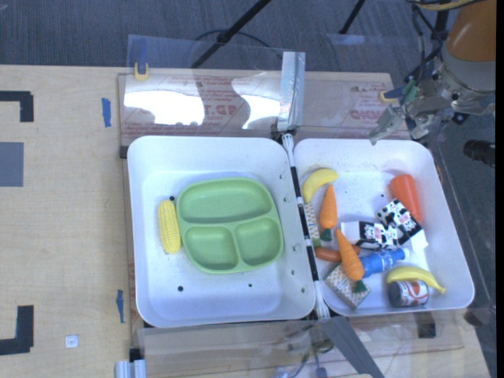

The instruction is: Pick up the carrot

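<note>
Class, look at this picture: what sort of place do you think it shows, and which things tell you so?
Probably a robot test bench in a lab: two white bins taped to a wooden bench, toy food such as a carrot and corn, and a robot arm reaching in.

I can't make out the gripper's (402,116) fingers in the blur by the right bin's (449,235) far corner, the arm (472,38) is cut by the top and right edges, and one carrot (329,253) lies partly under another carrot (349,254).
</note>
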Robot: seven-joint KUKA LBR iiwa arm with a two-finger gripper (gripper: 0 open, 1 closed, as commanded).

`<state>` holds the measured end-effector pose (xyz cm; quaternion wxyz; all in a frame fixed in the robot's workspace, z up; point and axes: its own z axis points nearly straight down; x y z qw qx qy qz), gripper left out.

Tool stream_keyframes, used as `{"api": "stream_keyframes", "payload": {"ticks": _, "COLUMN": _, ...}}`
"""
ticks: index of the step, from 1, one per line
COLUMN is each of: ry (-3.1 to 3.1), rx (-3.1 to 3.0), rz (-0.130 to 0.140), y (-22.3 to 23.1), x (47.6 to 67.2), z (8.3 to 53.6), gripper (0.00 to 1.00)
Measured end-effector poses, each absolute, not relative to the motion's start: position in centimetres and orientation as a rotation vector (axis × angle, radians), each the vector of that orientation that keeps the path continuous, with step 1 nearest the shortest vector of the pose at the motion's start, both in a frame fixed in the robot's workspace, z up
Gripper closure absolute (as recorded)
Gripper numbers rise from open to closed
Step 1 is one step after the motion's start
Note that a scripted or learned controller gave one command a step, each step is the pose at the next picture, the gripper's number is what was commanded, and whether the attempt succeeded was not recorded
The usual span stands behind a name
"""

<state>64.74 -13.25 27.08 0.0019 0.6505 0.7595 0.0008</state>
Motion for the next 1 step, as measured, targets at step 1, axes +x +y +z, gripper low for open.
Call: {"api": "stream_keyframes", "payload": {"ticks": 1, "ry": 2.351, "rx": 2.085, "rz": 0.0, "y": -10.66, "x": 56.73, "z": 20.69, "gripper": 0.0}}
